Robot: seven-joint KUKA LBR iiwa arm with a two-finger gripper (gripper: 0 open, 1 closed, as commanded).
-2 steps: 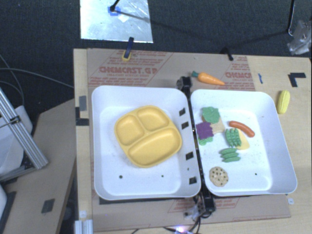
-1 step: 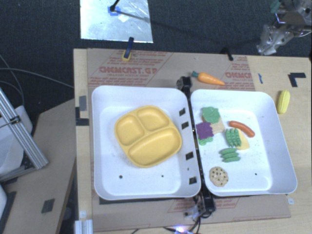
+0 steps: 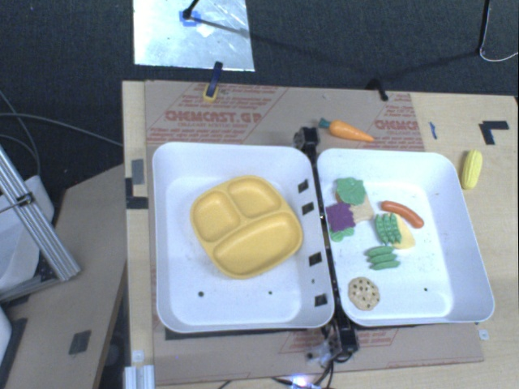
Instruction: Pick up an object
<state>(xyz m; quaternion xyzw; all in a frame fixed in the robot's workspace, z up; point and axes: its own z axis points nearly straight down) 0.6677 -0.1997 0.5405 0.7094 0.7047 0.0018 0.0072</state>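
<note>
Since nothing has been lifted yet, the pick looks to be right at its start: every candidate object is lying loose and no approach is under way. About the gripper's state nothing can be told from this shot, so that part is left open.

Two white bins are set side by side on the bench [image 3: 203, 112]. The left bin [image 3: 174, 298] is taken up by a yellow divided plate [image 3: 246, 225], sitting a bit toward the back. The right bin [image 3: 462, 282] is where the small stuff is gathered: a green leafy piece [image 3: 350, 190] at the back, a purple piece [image 3: 339, 217] just beside the centre divider, a red sausage [image 3: 402, 212], a green ridged piece [image 3: 388, 229] resting against a yellow wedge [image 3: 405, 238], a pea pod [image 3: 381, 257] just in front of those, and a cookie [image 3: 364, 293] off on its own toward the front.

Outside the bins, a carrot [image 3: 346, 130] is lying on the bench behind the right bin, and a yellow corn-like piece [image 3: 471, 169] is parked by that bin's far right edge.

For the next move, a target has to be chosen, and the cookie is probably the safest bet, being well apart from the cluster. It's flat though, so a low, centred descent would be needed. Anything in the middle bunch could easily get nudged into its neighbours.
</note>
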